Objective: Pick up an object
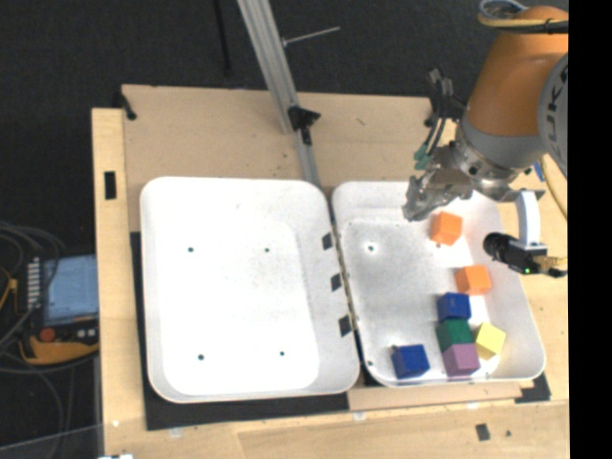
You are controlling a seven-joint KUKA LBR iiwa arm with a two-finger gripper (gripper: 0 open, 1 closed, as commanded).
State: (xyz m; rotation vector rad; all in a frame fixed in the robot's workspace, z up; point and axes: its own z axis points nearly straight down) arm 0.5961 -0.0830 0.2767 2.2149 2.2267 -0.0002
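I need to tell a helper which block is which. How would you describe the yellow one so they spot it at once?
Look in the right-hand bin, at its near right corner where several blocks cluster. The yellow block is at that cluster's right edge, beside the green block and purple block, and is the only yellow one.

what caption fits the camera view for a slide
KUKA arm's hand poised at the far end of the right bin, beside an orange block; six more coloured blocks sit near its right and front edges.

Smooth white plastic bins (239,285) on matt wooden bench (210,122).
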